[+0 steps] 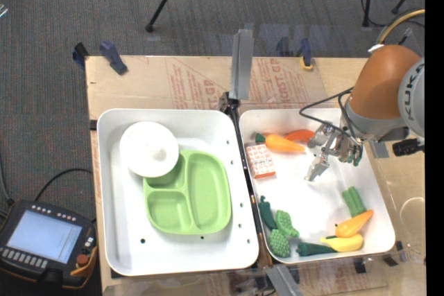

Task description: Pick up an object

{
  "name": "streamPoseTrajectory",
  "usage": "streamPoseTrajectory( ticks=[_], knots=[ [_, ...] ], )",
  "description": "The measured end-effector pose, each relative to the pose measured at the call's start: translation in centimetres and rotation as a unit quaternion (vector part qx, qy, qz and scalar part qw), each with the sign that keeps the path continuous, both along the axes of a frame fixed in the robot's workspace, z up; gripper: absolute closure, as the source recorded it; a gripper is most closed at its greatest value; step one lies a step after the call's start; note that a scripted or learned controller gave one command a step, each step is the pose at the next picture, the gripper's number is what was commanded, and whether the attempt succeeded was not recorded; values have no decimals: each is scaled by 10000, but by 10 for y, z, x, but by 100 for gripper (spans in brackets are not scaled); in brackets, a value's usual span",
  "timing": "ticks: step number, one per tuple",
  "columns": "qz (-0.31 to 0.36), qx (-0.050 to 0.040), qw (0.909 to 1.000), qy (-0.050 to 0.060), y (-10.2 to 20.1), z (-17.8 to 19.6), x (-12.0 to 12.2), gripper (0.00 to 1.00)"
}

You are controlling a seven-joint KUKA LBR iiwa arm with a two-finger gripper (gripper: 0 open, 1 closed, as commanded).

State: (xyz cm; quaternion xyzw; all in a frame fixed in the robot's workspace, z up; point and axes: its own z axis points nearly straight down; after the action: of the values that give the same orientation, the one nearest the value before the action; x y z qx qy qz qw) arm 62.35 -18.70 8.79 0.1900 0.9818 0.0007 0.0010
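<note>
Several small toy foods lie scattered in the right bin (380, 185), and the gripper (320, 164) hangs over the bare middle of it, nothing visibly between its fingers (whether they stand wide or narrow I cannot tell from this slant). Nearest to it is the orange carrot (283, 143), lying flat toward the bin's far side, just beside the small red-and-white box (260, 160). It is probably hollow plastic: light, stiff and smooth, so likely to slip or roll if pinched near its tapered tip. Judging by shape, the thick middle, taken across its width, gives the surest hold. Along the near wall lie a yellow banana (345, 243) and a green cucumber (353, 200). The left bin (111, 218) holds a green divided tray (198, 194) and a white bowl (149, 148).
</note>
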Motion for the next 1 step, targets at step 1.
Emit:
streamPoseTrajectory(
  ticks=[1],
  knots=[
    [-1006,3,9949,5,65,0,13,0]
  ],
)
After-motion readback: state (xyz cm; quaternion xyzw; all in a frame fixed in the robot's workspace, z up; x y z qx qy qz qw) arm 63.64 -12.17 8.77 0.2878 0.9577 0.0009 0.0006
